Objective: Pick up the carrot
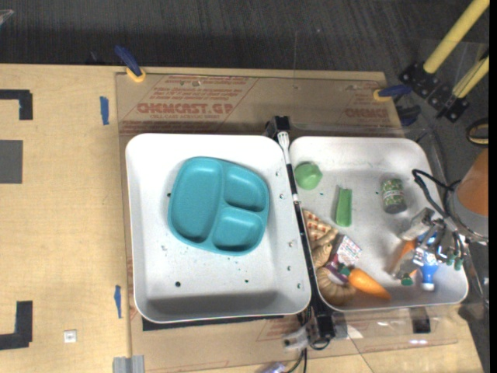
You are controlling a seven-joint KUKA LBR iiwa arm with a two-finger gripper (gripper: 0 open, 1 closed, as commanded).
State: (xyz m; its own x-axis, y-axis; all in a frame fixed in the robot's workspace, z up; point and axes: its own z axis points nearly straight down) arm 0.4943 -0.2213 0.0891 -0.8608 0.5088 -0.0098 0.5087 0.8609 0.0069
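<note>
while the gripper (423,259) hangs low at the right bin's (365,150) right side, whether its jaws are wide or narrow i cannot tell. the carrot (366,282) lies near that bin's front edge, touching a wrapped snack (343,256); closing there could catch the wrapper or nudge the carrot aside.

Carrot (367,282) in the right bin (365,148) — claw (423,256) just beside it.
</note>
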